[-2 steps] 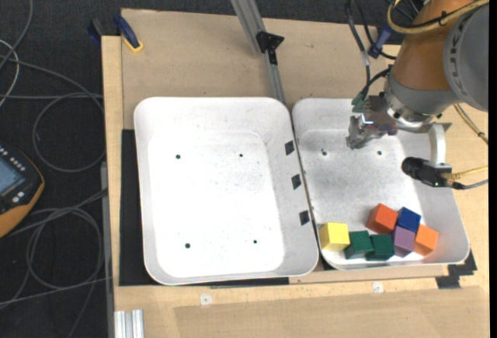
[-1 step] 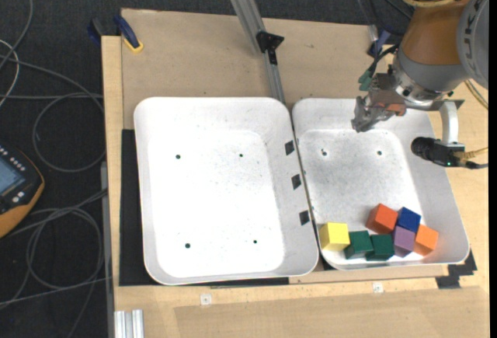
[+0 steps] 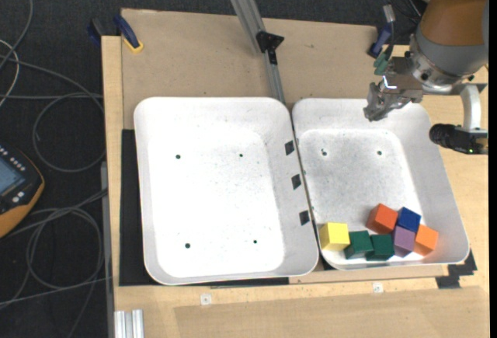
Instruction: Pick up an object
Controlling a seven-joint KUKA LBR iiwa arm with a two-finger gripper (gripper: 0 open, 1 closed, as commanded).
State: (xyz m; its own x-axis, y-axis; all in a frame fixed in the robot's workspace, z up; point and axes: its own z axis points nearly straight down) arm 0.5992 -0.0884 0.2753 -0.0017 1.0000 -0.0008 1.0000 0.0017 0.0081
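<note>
blocks clustered right bin near corner; tool far rim, state unclear.

The arm is cut off by the top and right edges, so its upper links are out of sight. The end effector is small and dark against the right bin's far rim; whether its fingers are apart cannot be told. In the cluster of blocks, the purple block hides part of the blue block behind it. An orange device is cropped by the left edge.
</note>
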